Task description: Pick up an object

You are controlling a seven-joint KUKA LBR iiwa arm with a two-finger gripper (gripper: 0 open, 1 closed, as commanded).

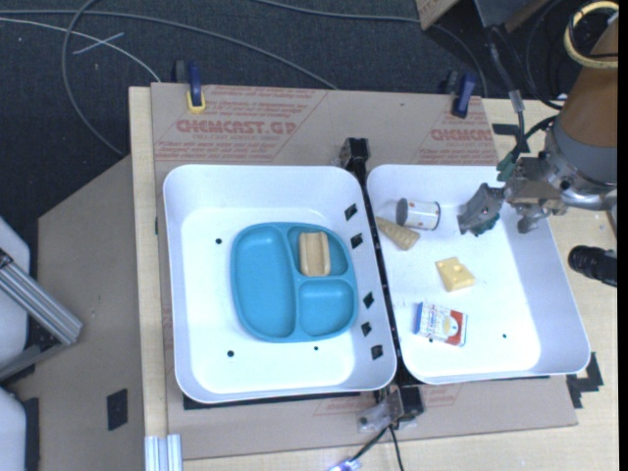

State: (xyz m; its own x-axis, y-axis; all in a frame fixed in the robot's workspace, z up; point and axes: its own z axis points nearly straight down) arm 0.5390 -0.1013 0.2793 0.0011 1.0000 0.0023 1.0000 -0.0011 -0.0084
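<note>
The right bin (540, 292) holds a small white and silver can (419, 213) lying on its side, a tan wedge (397, 233) just below it, a yellow cheese-like block (454, 274) and a red, white and blue packet (440, 323). My gripper (502, 216) hangs over the upper right part of this bin, to the right of the can. Its two dark fingers (479, 212) stand apart, open, with nothing between them. In the left bin, a tan bread-like piece (314, 253) lies in the upper right compartment of a blue divided plate (260, 283).
The left bin (196, 224) and right bin meet at a black divider with clips (368, 263). The arm's grey body and orange band (589, 106) fill the upper right. Blue clamps (196, 91) hold the cardboard base at the back. Cables lie on the dark floor behind.
</note>
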